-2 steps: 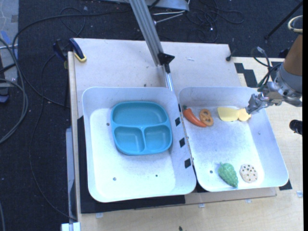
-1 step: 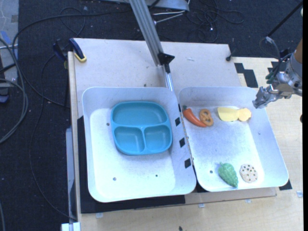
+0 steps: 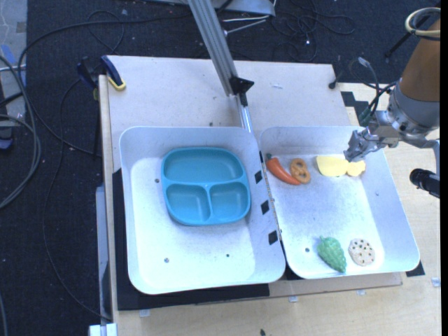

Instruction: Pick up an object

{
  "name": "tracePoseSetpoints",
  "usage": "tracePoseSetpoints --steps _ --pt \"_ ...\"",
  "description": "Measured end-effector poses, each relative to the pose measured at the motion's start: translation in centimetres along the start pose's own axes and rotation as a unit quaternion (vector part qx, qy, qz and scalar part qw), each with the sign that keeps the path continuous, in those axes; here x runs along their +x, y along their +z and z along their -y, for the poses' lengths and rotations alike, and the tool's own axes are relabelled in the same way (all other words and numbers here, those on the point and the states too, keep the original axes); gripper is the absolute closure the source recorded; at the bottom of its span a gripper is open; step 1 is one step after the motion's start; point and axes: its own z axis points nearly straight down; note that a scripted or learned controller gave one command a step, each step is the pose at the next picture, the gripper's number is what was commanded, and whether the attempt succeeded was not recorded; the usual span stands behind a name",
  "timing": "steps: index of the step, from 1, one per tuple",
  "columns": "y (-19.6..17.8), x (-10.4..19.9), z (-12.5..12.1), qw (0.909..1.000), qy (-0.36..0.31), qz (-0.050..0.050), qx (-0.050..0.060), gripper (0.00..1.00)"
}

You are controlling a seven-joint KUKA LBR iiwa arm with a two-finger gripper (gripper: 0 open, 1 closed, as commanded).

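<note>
In the right bin (image 3: 392, 208) lie a yellow piece (image 3: 332, 166), a red chili pepper (image 3: 281, 171), a small pretzel (image 3: 300, 169), a green leafy piece (image 3: 333, 253) and a chocolate-chip cookie (image 3: 361, 252). My gripper (image 3: 356, 148) hangs at the bin's far right, just above the right end of the yellow piece. A smaller yellow bit (image 3: 356, 169) sits directly under it. Whether anything is between the fingers is hidden by the gripper body.
The left bin (image 3: 140, 257) holds a blue three-compartment tray (image 3: 207, 185). A slanted metal pole (image 3: 217, 40) crosses above the bench at the back. Black clips (image 3: 264, 201) sit along the seam between the bins. A clamp (image 3: 112, 75) sits at the bench's far left corner.
</note>
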Motion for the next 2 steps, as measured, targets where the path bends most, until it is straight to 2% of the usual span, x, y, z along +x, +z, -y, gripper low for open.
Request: tracePoseSetpoints --steps 1,2 --pt "1.2 5.4 0.3 1.0000 0.000 0.000 0.000 1.00" --pt "0.2 10.7 0.3 1.0000 -0.001 0.000 -0.001 1.00"
